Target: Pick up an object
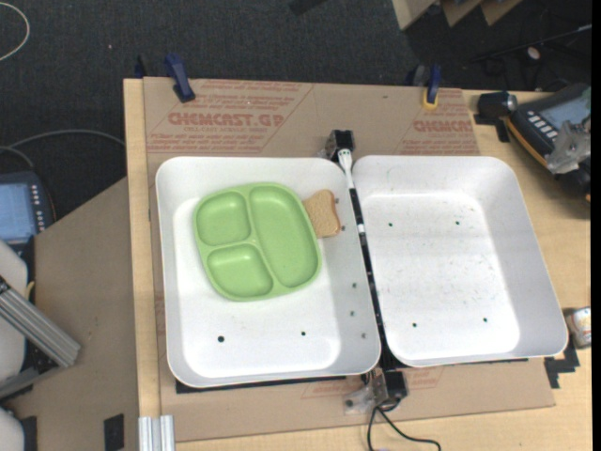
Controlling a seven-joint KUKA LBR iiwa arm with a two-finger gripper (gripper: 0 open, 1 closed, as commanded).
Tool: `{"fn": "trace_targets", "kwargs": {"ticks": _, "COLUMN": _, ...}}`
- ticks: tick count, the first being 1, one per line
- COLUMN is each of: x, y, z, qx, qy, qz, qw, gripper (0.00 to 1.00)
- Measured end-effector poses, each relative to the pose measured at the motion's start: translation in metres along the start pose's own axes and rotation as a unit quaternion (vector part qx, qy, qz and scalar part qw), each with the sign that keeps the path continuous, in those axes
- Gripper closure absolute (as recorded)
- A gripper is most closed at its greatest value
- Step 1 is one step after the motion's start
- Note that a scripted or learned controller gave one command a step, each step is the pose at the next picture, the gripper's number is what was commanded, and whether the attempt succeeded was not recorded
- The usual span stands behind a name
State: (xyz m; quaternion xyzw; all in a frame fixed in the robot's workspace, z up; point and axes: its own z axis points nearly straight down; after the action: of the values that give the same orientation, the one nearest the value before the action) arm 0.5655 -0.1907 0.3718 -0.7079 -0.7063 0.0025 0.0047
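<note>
Marking the brown board (235, 111): red print "CHEMCAST GP", repeated at the far right, there partly cut off by the bin.
Left bin (188, 346): holding a green divided plate (258, 242) and a tan flat piece (324, 214).
Plate compartments: three, bare; two small on the left side, one large on the right.
Tan piece position: far right part of the left bin, touching the plate's right rim, near the black strip (357, 224) between the bins.
Tan piece long axis: far to near, slightly tilted.
Right bin (451, 252): dark specks across the floor.
Gripper state: cannot tell.
</note>
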Motion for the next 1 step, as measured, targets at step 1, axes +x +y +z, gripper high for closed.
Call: {"fn": "trace_targets", "kwargs": {"ticks": 1, "x": -0.0274, "y": 0.0370, "z": -0.1742, "qx": -0.015, "qy": -0.007, "qz": -0.002, "qw": 0.9999, "gripper": 1.00}}
